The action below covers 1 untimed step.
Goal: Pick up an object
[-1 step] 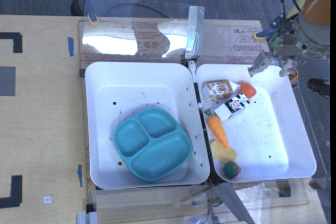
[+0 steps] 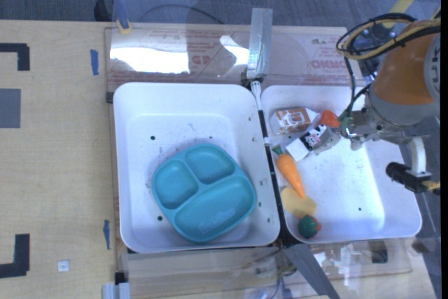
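Hovering just right of the small white-and-black object (image 2: 313,141) in the right bin (image 2: 364,210) — gripper (image 2: 334,135) apparently open, though blurred — needing centring over it before closing.

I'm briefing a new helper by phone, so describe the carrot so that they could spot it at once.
Start with the two white bins side by side and take the right bin, the one without the teal divided plate. Along its left wall lies the carrot, pointing down toward a pale yellow piece and a small green ball. It is the long, tapered, orange thing there.
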### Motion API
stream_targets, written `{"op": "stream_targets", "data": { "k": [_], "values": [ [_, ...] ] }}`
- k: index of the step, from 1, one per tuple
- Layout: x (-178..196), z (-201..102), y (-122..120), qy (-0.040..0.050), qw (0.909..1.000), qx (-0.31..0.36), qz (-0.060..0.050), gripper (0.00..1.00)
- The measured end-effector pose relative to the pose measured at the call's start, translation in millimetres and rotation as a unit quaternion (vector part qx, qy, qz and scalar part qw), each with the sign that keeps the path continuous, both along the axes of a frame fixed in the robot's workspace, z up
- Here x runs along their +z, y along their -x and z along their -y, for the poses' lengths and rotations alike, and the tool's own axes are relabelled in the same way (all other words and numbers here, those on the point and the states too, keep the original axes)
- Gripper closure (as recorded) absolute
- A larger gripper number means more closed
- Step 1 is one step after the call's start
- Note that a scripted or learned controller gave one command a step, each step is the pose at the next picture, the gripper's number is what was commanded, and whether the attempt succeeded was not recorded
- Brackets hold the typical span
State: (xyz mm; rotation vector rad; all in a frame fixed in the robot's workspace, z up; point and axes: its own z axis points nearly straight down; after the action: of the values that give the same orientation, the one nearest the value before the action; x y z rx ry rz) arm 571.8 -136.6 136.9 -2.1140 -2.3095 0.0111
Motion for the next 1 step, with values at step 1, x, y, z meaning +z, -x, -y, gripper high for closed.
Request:
{"op": "stream_targets", "data": {
  "k": [1],
  "values": [
    [-28.6,-32.4,-50.0,0.0024,0.9957,-0.091,0.018,0.00]
  ]
}}
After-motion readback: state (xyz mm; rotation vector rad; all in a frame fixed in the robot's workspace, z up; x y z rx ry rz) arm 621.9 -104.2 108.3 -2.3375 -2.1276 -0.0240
